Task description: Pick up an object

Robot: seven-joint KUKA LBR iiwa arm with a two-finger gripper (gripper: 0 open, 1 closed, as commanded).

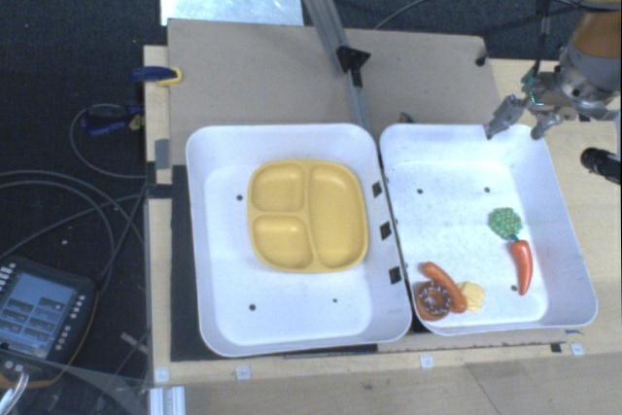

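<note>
Above the right bin's (544, 170) far rim, the gripper (518, 120) hangs with fingers spread, holding nothing. Toy carrot (522, 265), broccoli (504, 223), sausage (443, 285) and doughnut (431, 300) lie untouched near the bin's front. Nothing is picked yet; descent and grasp remain.

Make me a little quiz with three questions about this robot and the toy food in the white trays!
1. True or false: the yellow plastic plate with three compartments lies in the left white bin.
2. Which toy lies closest to the orange toy carrot?
A. the green toy broccoli
B. the brown toy doughnut
C. the red toy sausage
3. Fill in: the two-finger gripper hangs over the ____ edge of the right white bin.

Key: 1 true. 2 A. 3 far, away from the toys, with its fingers spread and nothing between them.
</note>
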